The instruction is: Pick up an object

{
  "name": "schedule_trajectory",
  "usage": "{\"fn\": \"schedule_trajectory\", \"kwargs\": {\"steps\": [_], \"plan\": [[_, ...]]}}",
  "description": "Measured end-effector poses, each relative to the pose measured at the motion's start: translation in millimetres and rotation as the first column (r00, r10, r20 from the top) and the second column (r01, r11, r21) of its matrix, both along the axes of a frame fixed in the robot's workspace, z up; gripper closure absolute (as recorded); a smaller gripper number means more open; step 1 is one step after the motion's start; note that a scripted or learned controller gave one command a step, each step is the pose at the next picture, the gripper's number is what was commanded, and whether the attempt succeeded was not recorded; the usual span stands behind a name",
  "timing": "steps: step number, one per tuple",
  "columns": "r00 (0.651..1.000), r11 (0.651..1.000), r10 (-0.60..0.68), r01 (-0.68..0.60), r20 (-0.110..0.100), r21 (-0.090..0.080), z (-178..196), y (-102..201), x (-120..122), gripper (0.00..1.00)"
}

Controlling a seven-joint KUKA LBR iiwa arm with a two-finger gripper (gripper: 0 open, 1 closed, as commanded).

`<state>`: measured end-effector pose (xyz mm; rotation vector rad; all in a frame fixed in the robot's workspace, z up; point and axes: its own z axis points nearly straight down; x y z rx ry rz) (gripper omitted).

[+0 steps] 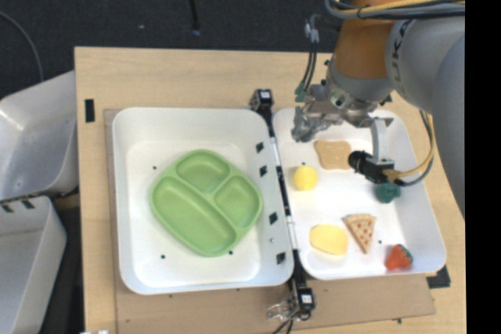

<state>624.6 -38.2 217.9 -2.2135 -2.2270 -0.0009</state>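
Hangs over the back part of the right bin (419, 168), this hand (307, 126), coming in from the right side under the orange band of the arm (376, 19). Cannot tell whether closed or apart: seen nearly from above and dark against the wrist, so better not to guess. Nothing visible between the fingers.

Nearest thing to take: the tan toast slice (333, 154), lying flat on the bin floor just beside the hand, toward the front and a little to the right in the view. Perhaps touching at its back corner, but too close to say. Roughly square, so no clear long axis; any closing direction should serve.

Next nearest: the yellow ball (305, 178), almost straight to the front of the hand, near the left wall of this bin. Well apart, toward the front edge: the yellow lump (329, 239), the pizza wedge (362, 231) with its point toward the front, and the strawberry (398, 257) in the front right corner. At the right, near a black cable end, the small teal piece (386, 192).

In the left bin (125, 246), the green divided plate (206, 202) only, far from the hand.

Probably a short move forward and down onto the toast.
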Motion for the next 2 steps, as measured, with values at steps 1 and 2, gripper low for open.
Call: {"fn": "schedule_trajectory", "kwargs": {"steps": [1, 2], "plan": [[1.000, 1.000, 0.001, -0.001, 0.001, 0.001, 12.2, 52.2, -12.6, 1.00], [1.000, 1.000, 0.000, 0.000, 0.000, 0.000, 20.4, 92.5, -41.0, 1.00]]}}
